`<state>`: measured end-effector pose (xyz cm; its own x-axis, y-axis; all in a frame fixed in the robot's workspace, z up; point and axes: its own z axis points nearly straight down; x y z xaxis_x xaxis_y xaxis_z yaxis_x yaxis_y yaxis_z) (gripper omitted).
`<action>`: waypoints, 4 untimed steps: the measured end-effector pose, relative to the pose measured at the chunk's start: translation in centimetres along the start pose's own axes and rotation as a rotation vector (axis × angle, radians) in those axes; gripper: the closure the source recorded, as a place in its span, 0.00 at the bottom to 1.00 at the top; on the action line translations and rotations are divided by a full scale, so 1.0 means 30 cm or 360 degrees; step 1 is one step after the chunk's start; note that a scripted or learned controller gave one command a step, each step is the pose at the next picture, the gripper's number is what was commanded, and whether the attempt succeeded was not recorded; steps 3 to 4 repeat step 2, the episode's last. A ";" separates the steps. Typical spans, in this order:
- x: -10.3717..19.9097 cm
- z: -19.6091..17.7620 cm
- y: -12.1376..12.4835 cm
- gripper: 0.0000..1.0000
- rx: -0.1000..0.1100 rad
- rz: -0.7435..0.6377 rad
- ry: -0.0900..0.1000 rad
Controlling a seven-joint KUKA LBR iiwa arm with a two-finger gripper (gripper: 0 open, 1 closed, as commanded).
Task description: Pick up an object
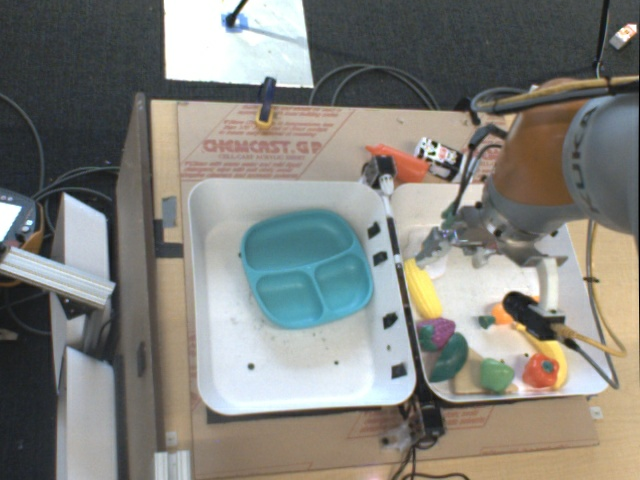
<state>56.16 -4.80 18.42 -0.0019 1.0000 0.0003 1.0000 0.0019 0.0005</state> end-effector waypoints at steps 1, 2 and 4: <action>0.000 0.000 0.000 0.00 0.0000 0.0000 0.0000; 0.000 0.000 0.000 0.00 0.0000 0.0000 0.0000; 0.000 0.000 0.000 0.00 0.0000 0.0000 0.0000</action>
